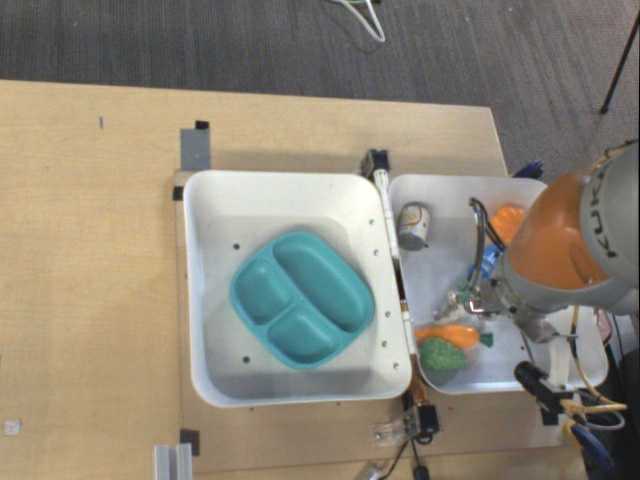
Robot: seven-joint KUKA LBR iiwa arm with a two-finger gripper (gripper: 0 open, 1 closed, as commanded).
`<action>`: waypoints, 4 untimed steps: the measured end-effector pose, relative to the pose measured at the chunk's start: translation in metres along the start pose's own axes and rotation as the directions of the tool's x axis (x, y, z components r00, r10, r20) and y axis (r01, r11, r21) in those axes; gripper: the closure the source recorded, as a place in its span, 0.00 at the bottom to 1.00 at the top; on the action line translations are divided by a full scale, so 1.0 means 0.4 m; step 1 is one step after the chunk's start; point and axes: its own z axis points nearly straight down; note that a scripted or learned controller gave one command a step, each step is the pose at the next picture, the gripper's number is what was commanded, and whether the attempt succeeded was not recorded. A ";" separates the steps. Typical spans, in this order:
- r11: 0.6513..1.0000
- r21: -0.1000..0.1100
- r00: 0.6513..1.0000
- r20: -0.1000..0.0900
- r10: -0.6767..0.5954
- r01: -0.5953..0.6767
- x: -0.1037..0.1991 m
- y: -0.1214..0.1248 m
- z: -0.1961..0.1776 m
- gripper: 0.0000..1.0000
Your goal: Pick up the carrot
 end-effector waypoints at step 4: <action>0.999 0.020 0.999 -0.004 -0.034 0.034 0.020 -0.013 -0.050 0.00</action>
